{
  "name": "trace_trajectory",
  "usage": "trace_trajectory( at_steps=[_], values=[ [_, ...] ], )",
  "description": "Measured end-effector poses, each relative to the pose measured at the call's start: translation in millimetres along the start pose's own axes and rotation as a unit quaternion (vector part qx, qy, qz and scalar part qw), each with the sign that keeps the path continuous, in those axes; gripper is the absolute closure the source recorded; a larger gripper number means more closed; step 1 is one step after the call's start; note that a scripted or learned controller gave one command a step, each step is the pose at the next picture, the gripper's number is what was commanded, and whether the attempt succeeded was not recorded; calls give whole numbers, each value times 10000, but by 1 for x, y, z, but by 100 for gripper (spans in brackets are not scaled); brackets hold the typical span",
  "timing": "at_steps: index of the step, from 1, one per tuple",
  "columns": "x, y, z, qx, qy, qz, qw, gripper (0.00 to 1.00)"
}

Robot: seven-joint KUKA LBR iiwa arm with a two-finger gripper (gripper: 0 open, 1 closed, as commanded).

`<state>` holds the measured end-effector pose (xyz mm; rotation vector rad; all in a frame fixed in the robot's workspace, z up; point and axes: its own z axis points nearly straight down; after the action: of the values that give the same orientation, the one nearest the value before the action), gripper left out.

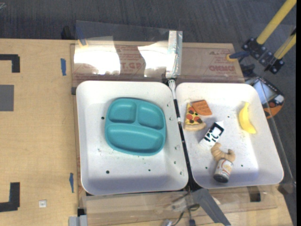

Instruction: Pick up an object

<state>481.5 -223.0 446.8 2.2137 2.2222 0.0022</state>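
The right bin [263, 173] holds several small objects. A toy pizza slice [193, 118] lies at its upper left beside an orange-red wedge [203, 107]. A yellow banana [246, 118] rests near the bin's right wall. A small black-and-white box [213, 133] sits in the middle. Below it lies a tan, knobbly toy [220, 151], touching a small can [223, 171] that lies on its side near the front wall. The left bin [94, 173] holds a teal divided plate [136, 125].
A clear plastic sheet [127, 55] and cardboard stand behind the bins. Yellow-handled clamps [268, 32] sit at the upper right. A dark and orange part [270, 100] pokes in beside the right bin's far corner. Flat wooden bench [33, 126] extends left.
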Motion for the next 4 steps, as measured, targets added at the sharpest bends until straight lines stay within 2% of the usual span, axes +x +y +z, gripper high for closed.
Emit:
trace_trajectory(
  at_steps=[3,4],
  values=[
    [1,4,-33,-65,-36,-35,10000,100],
    [122,0,13,35,21,-25,10000,100]
  ],
)
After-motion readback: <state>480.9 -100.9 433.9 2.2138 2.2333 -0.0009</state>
